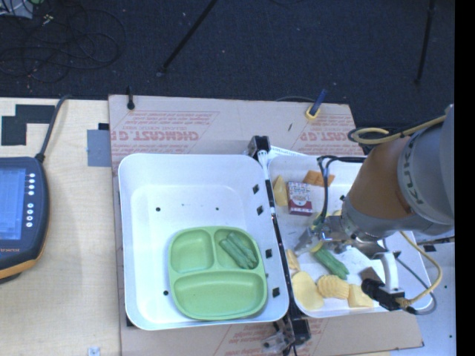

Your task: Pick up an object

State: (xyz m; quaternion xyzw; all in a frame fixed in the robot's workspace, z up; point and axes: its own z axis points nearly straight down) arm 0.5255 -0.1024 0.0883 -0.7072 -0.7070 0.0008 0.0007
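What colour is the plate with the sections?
Light green plate, seen in the camera view.

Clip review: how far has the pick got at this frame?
Done: the arm has reached into the right bin, its gripper low over the toy food. In hand: nothing visibly; a green vegetable lies just beside it on the bin floor. Left: closing on an item and lifting it.

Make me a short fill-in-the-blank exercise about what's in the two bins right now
1. The green divided plate lies in the ____ bin as the camera sees it.
2. The plate's upper right compartment holds a ____ toy vegetable.
3. The small red and white box lies in the ____ bin.
4. The arm reaches over the ____ bin.

Missing words: left; green; right; right
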